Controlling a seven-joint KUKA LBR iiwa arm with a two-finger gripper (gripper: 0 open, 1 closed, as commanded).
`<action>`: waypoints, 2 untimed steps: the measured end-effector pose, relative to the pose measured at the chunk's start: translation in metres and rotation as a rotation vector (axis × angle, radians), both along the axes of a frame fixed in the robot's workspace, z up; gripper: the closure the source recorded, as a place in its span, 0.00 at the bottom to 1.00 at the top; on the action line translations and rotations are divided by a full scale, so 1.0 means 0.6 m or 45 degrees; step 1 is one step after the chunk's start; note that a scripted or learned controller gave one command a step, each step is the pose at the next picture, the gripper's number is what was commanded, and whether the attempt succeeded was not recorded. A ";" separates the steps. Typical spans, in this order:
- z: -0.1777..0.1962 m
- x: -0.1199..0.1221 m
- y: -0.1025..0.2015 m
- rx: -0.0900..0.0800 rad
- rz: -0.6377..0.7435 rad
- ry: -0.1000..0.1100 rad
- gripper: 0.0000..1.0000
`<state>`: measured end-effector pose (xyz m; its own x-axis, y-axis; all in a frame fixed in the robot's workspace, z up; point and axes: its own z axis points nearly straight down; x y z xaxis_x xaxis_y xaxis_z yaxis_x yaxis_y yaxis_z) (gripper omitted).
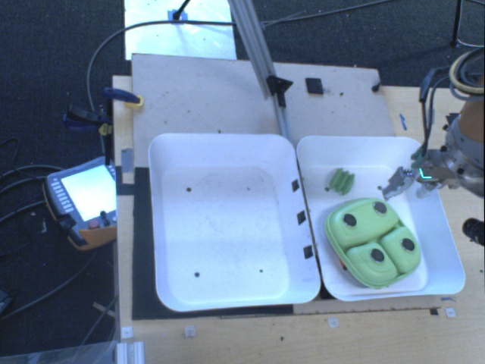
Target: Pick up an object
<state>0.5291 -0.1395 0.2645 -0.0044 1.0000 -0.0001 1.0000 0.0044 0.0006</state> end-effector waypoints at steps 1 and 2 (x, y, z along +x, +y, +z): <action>0.001 0.001 0.000 0.000 0.000 -0.002 0.00; -0.071 -0.001 -0.010 0.000 -0.004 0.002 0.00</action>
<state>0.5286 -0.1453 0.2218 -0.0010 1.0000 0.0001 1.0000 0.0010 -0.0013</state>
